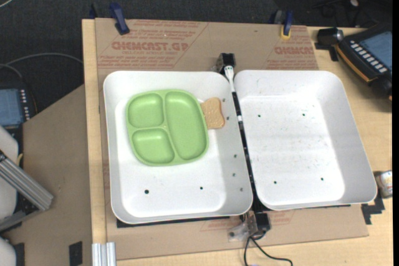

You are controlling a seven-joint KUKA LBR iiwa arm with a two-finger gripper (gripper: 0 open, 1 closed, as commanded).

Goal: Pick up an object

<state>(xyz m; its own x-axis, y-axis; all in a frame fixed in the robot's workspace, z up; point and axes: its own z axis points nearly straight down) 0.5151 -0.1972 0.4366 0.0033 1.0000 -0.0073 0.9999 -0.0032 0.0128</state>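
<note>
A green divided plate [166, 128] with three compartments lies flat in the upper left part of the left white bin [174, 196]. A small tan, toast-like piece [214, 113] rests against the plate's right rim, near the wall between the bins.
The right white bin [299, 140] sits beside the left one, its floor speckled with dark specks. Both bins rest on a brown cardboard sheet [156, 40] held by blue clamps [118, 17] at the back. A dark device [368, 56] lies at the far right edge.
</note>
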